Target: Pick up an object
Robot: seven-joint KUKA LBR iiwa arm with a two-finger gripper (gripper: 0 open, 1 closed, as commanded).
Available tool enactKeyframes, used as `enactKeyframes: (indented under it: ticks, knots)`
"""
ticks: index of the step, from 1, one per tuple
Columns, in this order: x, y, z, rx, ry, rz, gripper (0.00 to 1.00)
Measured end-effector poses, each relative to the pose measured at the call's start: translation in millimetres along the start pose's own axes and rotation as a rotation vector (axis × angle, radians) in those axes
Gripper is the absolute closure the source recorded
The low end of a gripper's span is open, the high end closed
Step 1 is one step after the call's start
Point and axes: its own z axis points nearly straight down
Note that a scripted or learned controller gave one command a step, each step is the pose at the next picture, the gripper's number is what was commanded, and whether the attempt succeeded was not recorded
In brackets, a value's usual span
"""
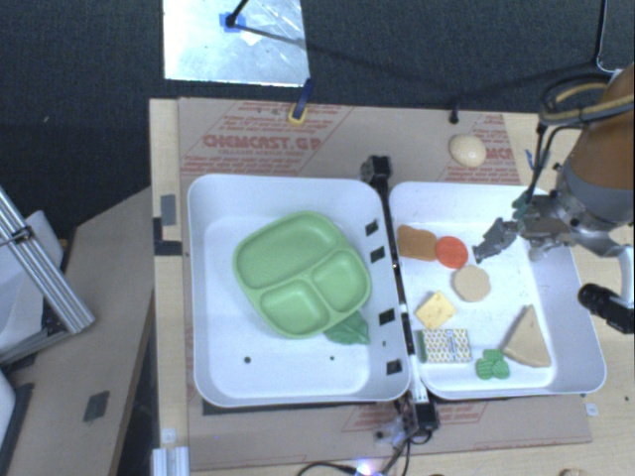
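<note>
Crowding gripper (493,238), tomato slice (451,252), round cracker (471,284)

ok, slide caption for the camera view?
Gripper above right bin of toy food; green tray in left bin.

Robotics lab, test-bench setup. Cues: industrial arm (595,157) with orange band and loose cabling reaching in from right; two white bins (213,266) side by side on cardboard sheet (268,137) printed "CHEMCAST", sheet on plywood bench (119,296); dark carpet (79,67) around; aluminium extrusion frame (40,286) at left; foil-like panel (233,28) with blue marker at top. Bin contents are toy food (446,305) and green divided plate (303,276), props, not real kitchen.
</note>
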Motion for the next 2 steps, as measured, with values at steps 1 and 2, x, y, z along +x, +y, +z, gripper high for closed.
enactKeyframes:
  ticks: [1, 2]
  knots:
    - [0.0, 2.0, -4.9, -0.01, -0.002, -0.002, 0.0]
    - [2.2, 5.5, 37.4, -0.006, -0.001, 0.0, 0.0]
